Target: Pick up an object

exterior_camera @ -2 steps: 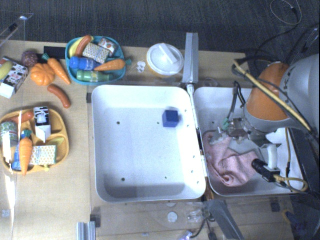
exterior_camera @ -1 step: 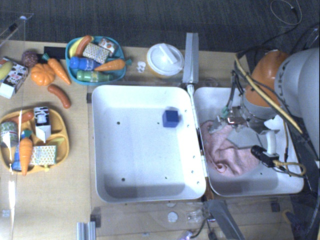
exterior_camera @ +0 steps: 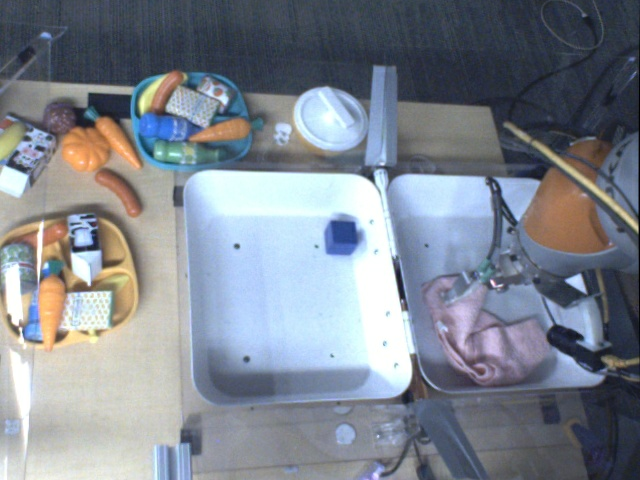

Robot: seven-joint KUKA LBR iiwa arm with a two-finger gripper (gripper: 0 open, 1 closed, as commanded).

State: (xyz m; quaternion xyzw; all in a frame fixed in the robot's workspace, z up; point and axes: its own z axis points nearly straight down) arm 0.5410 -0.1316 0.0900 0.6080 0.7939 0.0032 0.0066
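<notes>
Gripper (exterior_camera: pixel 478 280) is low in the right bin (exterior_camera: pixel 440 203), right at the upper edge of the pink cloth (exterior_camera: pixel 480 338). I can't tell from this angle whether the jaws are apart or together, or whether any fabric sits between them, so I'm not calling it a grasp. Risks as I see them: cloth is limp and bunched, so the tool may pinch only a thin fold that slips out on lift, or drag the whole heap against the bin wall. Blue block (exterior_camera: pixel 342 236) sits alone in the left bin (exterior_camera: pixel 230 198), well apart, an easier rigid target if this try fails.
</notes>
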